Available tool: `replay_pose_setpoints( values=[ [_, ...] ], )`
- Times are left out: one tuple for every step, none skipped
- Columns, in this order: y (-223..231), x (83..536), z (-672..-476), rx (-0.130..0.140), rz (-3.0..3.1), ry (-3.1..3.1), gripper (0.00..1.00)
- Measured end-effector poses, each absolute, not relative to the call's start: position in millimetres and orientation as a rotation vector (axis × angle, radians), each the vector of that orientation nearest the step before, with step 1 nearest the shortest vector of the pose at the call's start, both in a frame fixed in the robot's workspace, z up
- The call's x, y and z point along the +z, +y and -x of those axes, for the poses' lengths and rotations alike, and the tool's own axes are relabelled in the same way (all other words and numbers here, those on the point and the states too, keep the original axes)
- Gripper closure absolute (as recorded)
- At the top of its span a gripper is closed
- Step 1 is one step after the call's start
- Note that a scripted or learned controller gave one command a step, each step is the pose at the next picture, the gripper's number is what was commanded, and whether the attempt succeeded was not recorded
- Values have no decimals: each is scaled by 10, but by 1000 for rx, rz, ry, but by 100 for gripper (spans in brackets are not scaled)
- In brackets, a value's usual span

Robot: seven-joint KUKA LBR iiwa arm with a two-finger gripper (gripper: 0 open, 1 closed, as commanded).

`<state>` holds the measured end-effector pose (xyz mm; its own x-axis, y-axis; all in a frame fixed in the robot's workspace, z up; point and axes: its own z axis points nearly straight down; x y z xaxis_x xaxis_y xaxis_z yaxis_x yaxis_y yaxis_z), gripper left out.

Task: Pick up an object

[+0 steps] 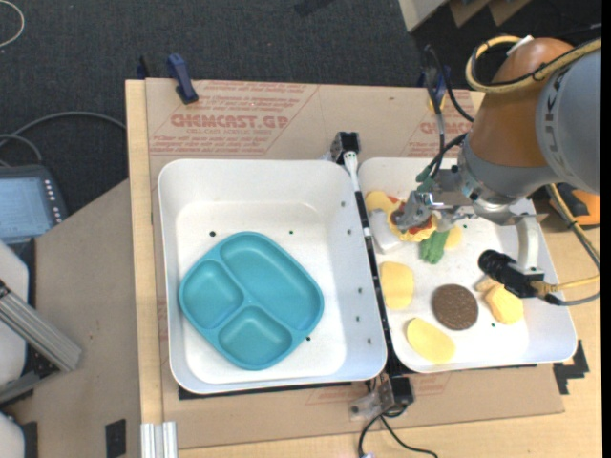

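The jaws [417,213] are low in the right bin [563,337], over a cluster of toy food at its 11 o'clock corner; whether they are open or closed cannot be told. A green piece [434,247] lies just beside them at 5 o'clock. The left bin [181,184] holds a teal divided plate [250,299].

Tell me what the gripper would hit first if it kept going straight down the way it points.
Most likely the red and yellow toy pieces heaped in the right bin, directly under the gripper. The green piece lies just beside them. Height above the pile is unclear from this slanted view.
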<state>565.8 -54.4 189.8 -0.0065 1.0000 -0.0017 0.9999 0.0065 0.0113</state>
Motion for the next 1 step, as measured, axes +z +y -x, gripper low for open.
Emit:
replay_pose_setpoints(
  values=[
    [66,1853,-5370,-2,-2220,2231,100]
  ],
)
